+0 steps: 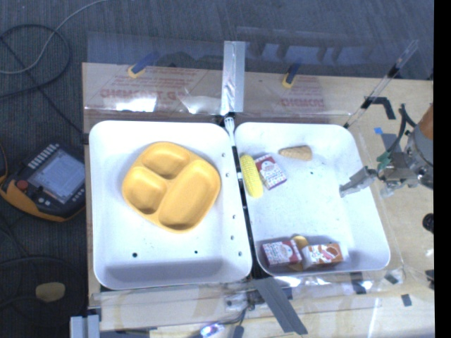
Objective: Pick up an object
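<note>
We find the gripper [352,184] poised at the right wall of the right bin [366,220], and whether it is parted or closed we cannot tell from up here. Nearest to it, up and to its left, lies a small tan bread piece [295,153], tapered, its long axis running roughly across the bin. Further left of the gripper sits a red and white packet [270,171], tilted, with printing too small for us to read, and touching its far side a yellow corn cob [249,174], knobbly, its long axis running along the divider between the bins. Below and to the left of the gripper, against the near wall, we see two more red and white cartons [303,253] lying side by side (a small yellow item is wedged between them), lettering again illegible. Well away to the left, in the left bin [113,259], rests a yellow three-compartment tray [171,185].
</note>
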You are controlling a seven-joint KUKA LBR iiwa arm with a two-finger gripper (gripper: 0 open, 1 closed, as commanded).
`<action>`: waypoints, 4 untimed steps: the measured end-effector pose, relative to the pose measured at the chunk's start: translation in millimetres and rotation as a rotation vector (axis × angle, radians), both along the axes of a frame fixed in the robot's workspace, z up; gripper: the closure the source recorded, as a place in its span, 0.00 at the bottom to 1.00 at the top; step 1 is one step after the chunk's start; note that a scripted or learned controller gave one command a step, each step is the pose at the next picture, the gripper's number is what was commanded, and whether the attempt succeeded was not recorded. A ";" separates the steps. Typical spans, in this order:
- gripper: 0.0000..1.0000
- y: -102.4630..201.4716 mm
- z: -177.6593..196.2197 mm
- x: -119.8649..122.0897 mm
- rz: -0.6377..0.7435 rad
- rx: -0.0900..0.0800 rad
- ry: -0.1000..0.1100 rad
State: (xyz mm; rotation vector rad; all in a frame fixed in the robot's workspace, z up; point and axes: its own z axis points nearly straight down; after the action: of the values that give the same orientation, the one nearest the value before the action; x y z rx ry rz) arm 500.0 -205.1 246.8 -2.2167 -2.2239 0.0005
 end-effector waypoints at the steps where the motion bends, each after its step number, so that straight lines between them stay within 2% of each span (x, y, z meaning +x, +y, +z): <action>1: 0.00 60.6 -95.4 22.3 -0.076 0.000 0.003; 2: 0.00 103.1 -156.4 94.5 -0.060 -0.005 -0.013; 3: 1.00 104.0 -146.6 95.1 -0.058 -0.004 -0.013; 4: 1.00 80.5 -154.7 79.5 -0.223 0.004 -0.017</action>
State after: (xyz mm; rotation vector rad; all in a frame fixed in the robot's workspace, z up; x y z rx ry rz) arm 579.5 -124.6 92.1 -2.4571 -1.9689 -0.0228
